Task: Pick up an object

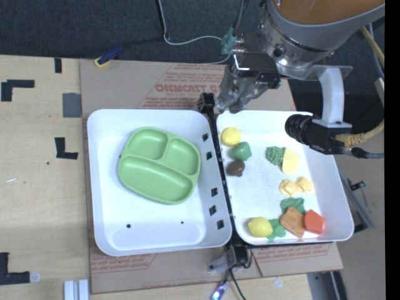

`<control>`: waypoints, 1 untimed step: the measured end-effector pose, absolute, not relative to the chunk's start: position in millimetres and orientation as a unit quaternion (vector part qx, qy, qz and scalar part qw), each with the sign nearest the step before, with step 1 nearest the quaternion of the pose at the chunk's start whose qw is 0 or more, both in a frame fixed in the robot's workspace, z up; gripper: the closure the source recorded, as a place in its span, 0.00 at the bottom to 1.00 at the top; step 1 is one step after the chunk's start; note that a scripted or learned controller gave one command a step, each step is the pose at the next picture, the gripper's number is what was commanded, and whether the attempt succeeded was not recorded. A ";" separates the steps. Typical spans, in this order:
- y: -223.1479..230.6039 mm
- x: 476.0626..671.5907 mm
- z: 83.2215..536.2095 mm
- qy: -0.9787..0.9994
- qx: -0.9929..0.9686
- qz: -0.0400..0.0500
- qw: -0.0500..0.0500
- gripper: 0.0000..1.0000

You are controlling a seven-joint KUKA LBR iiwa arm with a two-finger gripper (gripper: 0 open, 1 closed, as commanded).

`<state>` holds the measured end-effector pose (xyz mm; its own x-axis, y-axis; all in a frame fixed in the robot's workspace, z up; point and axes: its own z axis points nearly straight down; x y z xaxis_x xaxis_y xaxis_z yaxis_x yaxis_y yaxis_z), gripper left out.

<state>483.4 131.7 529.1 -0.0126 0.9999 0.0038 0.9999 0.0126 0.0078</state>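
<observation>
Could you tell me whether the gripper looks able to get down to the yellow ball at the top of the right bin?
Probably yes: the gripper hangs just above the yellow ball, nothing covers it.

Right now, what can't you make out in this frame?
- Gripper, camera view: fingertips blur at the right bin's far rim; open or shut unclear.
- Arm body: cut off by the top edge.
- Bottom pile, right bin: the green piece is partly covered by the orange piece.
- Brown item: too small to identify.
- Bench under the green plate and left bin: covered.
</observation>
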 end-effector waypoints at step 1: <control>64.2 487.8 428.9 0.705 0.709 -0.006 -0.003 1.00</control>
